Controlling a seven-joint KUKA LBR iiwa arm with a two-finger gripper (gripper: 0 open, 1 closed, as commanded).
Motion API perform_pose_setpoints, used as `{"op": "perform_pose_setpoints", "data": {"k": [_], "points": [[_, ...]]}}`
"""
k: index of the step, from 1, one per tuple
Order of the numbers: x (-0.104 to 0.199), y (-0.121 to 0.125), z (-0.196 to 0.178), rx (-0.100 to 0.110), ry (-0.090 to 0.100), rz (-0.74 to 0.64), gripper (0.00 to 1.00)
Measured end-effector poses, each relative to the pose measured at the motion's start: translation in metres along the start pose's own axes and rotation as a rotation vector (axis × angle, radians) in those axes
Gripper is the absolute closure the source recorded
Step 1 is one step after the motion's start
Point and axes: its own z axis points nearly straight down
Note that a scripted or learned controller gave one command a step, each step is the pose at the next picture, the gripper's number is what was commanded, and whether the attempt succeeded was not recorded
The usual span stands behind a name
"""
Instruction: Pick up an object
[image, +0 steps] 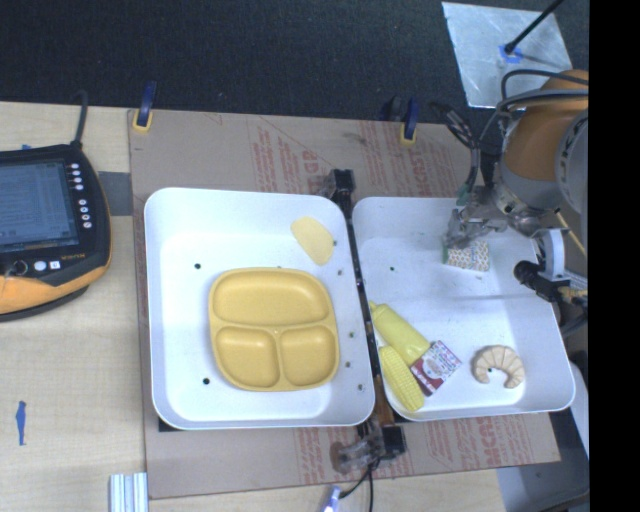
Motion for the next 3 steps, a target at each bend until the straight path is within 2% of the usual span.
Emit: {"op": "perform_pose_setpoints", "data": {"k": [1,2,3], "points": [[0.056,-0.02,-0.12,0.002,0.005,0.003,1.0],[0.055,-0.021,-0.118,0.007,0.006,0.004,0.0],[0.011,-0.032,-0.009,0.01,0.003,0.004,0.0]]}}
